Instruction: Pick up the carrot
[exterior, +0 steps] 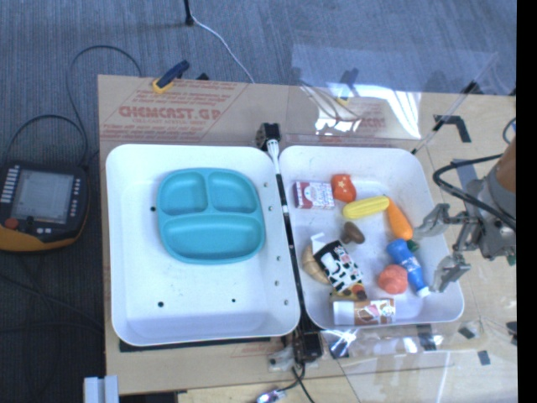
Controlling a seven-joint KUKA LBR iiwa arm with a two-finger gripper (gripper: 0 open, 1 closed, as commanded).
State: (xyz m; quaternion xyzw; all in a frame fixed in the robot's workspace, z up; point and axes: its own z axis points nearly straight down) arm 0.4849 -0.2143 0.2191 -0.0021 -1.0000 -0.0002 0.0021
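Grey carpet floor (pixel 377 15) surrounds the brown bench (pixel 185 112) (cables (pixel 214 32) trailing across).

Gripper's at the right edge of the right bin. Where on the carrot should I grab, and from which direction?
Judging from the camera view, grip the carrot across its middle, coming from above. It lies flat, slanting from upper left to lower right, so the fingers should close across its narrow width. The yellow piece touches its upper end and the blue bottle sits near its lower tip, so the middle looks clearest. The gripper sits just right of it.

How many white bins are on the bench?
2. The left bin holds a blue divided plate; the right bin holds the carrot and other toy foods.
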